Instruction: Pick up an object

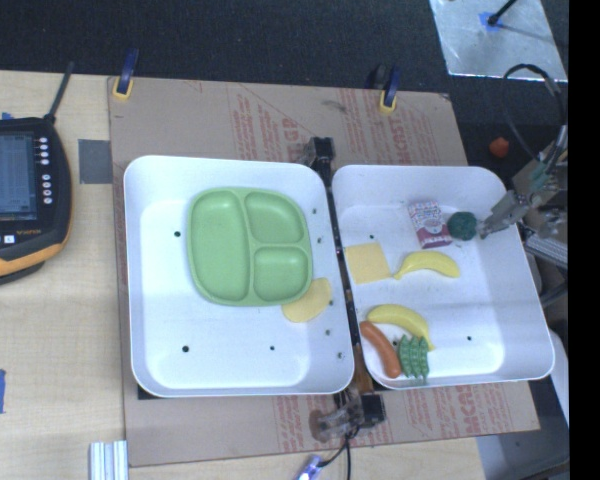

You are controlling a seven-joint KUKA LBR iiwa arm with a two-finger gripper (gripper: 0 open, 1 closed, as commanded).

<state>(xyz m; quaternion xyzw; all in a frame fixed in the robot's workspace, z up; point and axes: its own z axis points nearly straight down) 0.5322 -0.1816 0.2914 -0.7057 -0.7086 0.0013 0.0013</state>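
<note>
The gripper [500, 218] sits at the right rim of the right bin [500, 353]; whether it is apart or together cannot be told. Closest to it, just to its left and nearly touching, lies a dark green ball [463, 226]. Just beyond that is a pink-and-white packet [427, 222], then a yellow banana [429, 264] below it. Farther left lies a yellow square slice [367, 264]. Farthest, in the left bin [160, 358], rests a green divided plate [248, 245].
</note>
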